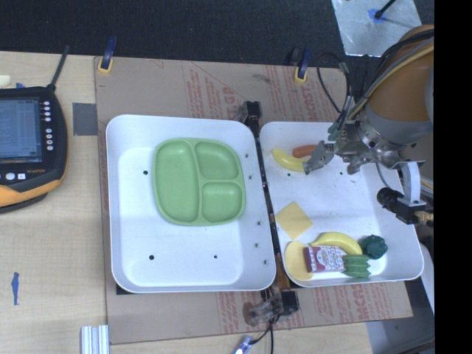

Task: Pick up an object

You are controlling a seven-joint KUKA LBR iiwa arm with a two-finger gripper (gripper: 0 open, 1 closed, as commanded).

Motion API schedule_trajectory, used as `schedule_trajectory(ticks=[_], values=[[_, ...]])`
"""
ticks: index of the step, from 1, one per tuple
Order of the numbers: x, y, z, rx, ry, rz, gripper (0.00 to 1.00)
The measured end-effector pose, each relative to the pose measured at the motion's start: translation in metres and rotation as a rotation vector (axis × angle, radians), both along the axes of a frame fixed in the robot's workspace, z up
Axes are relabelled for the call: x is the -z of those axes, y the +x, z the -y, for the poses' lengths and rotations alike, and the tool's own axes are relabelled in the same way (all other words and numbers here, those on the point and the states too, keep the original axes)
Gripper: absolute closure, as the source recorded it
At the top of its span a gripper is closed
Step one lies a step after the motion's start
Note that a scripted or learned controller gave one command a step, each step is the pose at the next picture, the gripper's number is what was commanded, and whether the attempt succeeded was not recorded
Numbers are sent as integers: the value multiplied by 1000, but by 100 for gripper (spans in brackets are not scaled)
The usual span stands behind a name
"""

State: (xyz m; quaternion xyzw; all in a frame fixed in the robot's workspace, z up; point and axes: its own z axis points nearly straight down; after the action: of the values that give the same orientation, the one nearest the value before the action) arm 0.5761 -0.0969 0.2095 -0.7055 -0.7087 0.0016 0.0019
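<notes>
My gripper [337, 159] hangs over the back part of the right bin [398, 271]. Its two fingers [318, 158] stand apart, with bare white bin floor between them. Just left of the left finger lie a small yellow banana-shaped piece [285, 159] and a red-orange piece [303, 151], touching each other. Nearer the front of that bin are a yellow square slice [293, 220], a yellow banana [336, 240], a red box [324, 259], a dark green broccoli-like piece [374, 245] and a green piece [358, 267].
The left bin [125, 264] bears a green divided plate [198, 181]. A black clamp bar [262, 198] runs between the bins. A teach pendant [26, 142] lies at the far left of the bench. The arm's black cables [402, 205] hang over the right bin's right side.
</notes>
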Motion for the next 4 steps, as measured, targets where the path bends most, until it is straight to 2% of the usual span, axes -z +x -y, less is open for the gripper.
schedule_trajectory(ticks=[1, 2, 3, 4], values=[[41, 32, 73, 2, -2, 2, 0], [-9, 11, 67, 3, -1, 4, 0], [60, 43, 35, -1, -1, -1, 0], [100, 81, 25, -2, -2, 5, 0]])
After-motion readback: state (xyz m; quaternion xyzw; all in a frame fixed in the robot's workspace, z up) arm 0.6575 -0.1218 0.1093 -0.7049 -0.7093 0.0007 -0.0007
